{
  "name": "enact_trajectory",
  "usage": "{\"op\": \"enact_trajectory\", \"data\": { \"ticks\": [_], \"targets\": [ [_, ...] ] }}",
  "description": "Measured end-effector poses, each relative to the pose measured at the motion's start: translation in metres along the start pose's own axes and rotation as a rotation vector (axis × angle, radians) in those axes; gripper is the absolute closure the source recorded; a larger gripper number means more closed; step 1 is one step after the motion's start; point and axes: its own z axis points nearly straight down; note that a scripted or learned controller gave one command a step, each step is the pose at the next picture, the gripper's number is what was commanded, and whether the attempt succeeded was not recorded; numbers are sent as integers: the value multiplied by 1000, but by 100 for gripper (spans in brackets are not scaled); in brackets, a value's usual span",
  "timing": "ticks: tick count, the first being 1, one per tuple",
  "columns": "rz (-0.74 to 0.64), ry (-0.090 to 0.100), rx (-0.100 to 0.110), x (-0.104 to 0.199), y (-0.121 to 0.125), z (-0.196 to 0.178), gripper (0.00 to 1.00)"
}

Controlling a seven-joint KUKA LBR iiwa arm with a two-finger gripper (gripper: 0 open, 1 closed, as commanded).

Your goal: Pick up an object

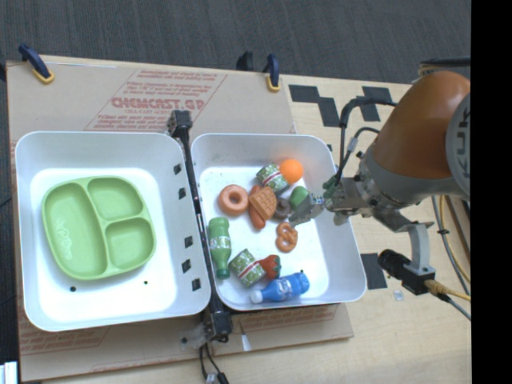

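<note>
The right bin (340, 250) holds several toy foods. A brown donut (234, 199) lies at the left, a waffle-like piece (262, 204) beside it, and a pretzel (286, 236) lower down. An orange ball (292, 169) and a small can (272, 177) sit near the back, with a green piece (299, 194) just in front of them. My gripper (304, 210) reaches in from the right, low over the spot between the green piece and the pretzel. Nothing shows as lifted.
Along the right bin's front lie a green bottle (218, 246), a second can (249, 267), a red pepper (270, 266) and a blue bottle (282, 288). The left bin (32, 294) holds a green divided plate (99, 227). My arm's bulk hangs over the right bin's right wall.
</note>
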Motion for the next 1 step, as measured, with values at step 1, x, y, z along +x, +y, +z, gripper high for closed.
{"op": "enact_trajectory", "data": {
  "ticks": [1],
  "targets": [
    [0,1,4,-55,-5,161,0]
  ]
}}
